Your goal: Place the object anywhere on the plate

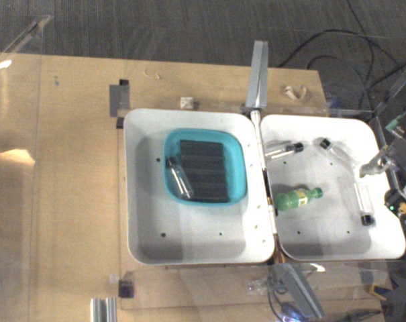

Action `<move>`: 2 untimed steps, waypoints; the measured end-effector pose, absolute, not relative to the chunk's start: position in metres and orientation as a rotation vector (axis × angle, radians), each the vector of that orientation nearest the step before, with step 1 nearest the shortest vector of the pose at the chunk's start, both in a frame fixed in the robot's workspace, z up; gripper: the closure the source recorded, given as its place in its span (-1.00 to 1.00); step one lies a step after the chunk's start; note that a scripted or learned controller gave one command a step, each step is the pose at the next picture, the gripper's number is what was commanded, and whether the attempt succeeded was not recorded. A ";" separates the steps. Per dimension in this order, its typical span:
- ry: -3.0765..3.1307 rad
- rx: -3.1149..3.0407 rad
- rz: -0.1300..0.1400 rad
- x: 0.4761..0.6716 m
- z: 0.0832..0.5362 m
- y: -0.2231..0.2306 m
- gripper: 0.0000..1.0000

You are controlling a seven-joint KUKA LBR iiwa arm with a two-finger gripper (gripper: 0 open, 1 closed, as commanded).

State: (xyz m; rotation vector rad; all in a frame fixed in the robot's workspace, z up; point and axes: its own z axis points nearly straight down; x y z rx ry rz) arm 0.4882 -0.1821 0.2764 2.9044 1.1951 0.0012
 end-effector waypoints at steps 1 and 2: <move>1.204 2.898 0.005 0.490 0.287 -0.181 1.00; 1.203 2.899 0.005 0.490 0.287 -0.181 -1.00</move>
